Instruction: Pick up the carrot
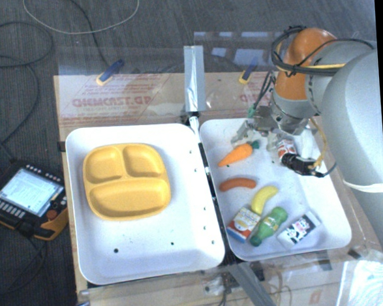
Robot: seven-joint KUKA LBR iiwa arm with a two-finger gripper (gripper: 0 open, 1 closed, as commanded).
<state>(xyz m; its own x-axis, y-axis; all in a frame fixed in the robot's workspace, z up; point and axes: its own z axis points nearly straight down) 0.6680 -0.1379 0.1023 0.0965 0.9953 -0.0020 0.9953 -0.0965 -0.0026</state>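
Observation:
The orange carrot with a green top lies slanted in the upper part of the right bin. My gripper hangs just behind and above the carrot's green end. Its fingers are spread apart and nothing sits between them. The carrot rests on the bin floor, apart from the fingers. The grey arm with its orange band comes in from the upper right.
Below the carrot in the right bin lie a red sausage, a banana, a green bottle, a small carton and a black-and-white box. A small can sits beside the gripper. The left bin holds a yellow divided plate.

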